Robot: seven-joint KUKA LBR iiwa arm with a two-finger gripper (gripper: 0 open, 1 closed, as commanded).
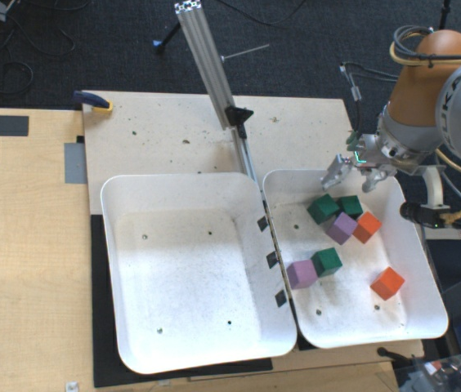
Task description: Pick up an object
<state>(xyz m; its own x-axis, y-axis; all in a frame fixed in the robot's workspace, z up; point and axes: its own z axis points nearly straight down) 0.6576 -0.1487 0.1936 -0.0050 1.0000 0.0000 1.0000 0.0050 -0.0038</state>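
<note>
While pincer hangs spread open, gripping nothing, green cube lies just below it.

six blocks crowd the right bin; the left bin offers open floor.

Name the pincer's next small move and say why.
Probably lower toward the green cube just below it. The pincer hovers at the right bin's far edge with nothing between its fingers, and that cube lies nearest.
</note>
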